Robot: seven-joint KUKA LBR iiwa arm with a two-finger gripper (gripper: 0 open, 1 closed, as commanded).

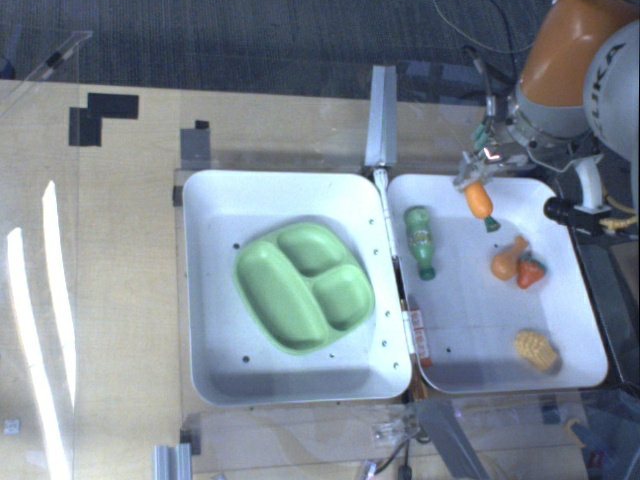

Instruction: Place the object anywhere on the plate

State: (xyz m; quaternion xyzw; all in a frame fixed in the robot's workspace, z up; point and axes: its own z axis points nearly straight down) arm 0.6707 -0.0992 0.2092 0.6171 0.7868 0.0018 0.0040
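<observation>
Gripper (478,173) over the far edge of the right bin (570,368), fingers pinching the top of an orange carrot (480,202) that hangs tilted, green tip down. Green divided plate (303,286) sits mid left bin (200,298), slightly toward the near edge. Green bottle (420,240) lies along the right bin's left edge. Orange and red vegetable pieces (517,264) near its right edge, corn cob (535,349) in the near-right corner.

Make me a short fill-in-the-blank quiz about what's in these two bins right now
1. The green plate lies in the ___ bin.
2. The plate has ___ compartments.
3. The green bottle lies in the ___ bin.
4. The carrot under the gripper is coloured ___.

Missing words: left; three; right; orange
</observation>
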